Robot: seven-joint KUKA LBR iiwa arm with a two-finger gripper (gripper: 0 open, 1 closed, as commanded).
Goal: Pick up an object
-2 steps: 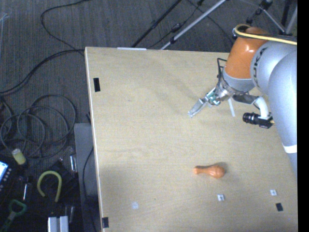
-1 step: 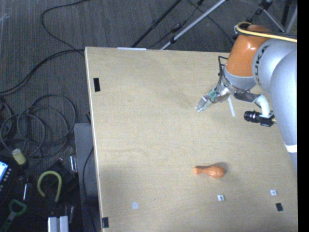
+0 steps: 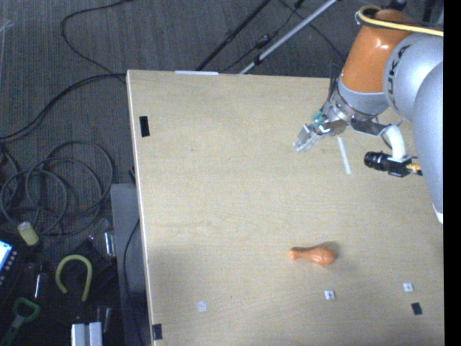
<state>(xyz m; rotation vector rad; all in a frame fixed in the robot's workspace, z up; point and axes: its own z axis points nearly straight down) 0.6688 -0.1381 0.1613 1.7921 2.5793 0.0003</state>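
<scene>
A small orange object (image 3: 314, 254), shaped like a gourd with a narrow neck pointing left, lies on its side on the tan bench top (image 3: 216, 215), toward the lower right. My gripper (image 3: 306, 140) hangs at the upper right, well above and apart from the orange object, with the orange-banded wrist (image 3: 371, 56) behind it. Nothing shows in the gripper.
A thin white stick (image 3: 344, 156) lies just right of the gripper. Small markers (image 3: 329, 294) dot the bench's lower right and a black tag (image 3: 144, 126) sits near its left edge. Cables (image 3: 57, 186) and tools cover the floor to the left.
</scene>
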